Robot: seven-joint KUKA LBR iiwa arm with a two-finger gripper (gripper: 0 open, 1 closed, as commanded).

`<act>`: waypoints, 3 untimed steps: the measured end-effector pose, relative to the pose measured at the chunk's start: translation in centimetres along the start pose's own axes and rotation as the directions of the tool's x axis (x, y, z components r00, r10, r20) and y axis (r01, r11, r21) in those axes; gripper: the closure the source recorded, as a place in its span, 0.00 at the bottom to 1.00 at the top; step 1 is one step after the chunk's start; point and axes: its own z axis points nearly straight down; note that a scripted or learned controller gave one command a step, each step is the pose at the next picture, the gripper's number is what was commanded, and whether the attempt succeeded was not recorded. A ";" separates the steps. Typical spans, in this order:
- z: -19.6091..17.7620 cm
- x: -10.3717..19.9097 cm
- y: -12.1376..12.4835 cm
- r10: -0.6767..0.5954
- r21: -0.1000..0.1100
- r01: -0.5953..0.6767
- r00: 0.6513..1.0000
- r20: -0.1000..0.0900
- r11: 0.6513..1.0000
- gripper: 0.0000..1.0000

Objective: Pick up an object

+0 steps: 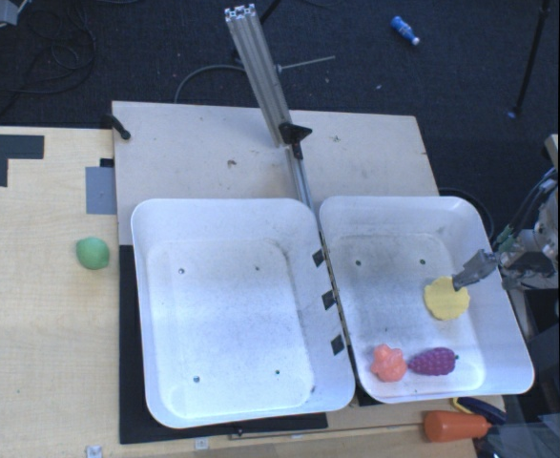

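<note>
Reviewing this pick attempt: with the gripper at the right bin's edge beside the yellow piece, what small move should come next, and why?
Probably a short shift left to centre over the yellow piece before descending. The gripper sits at that piece's upper right edge, near the right bin wall, not over its middle. The orange piece and purple piece lie further off.

The gripper is dark grey metal, with a slim, flat finger. Behind it sit a pale housing and thin dark cables.
</note>
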 end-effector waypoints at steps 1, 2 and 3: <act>5.7 0.2 0.9 -0.001 0.004 0.001 1.000 -0.001 1.000 0.00; 10.7 0.6 1.7 -0.002 0.004 0.002 1.000 -0.001 1.000 0.00; 14.9 0.6 1.8 -0.001 0.000 0.001 1.000 0.000 1.000 0.00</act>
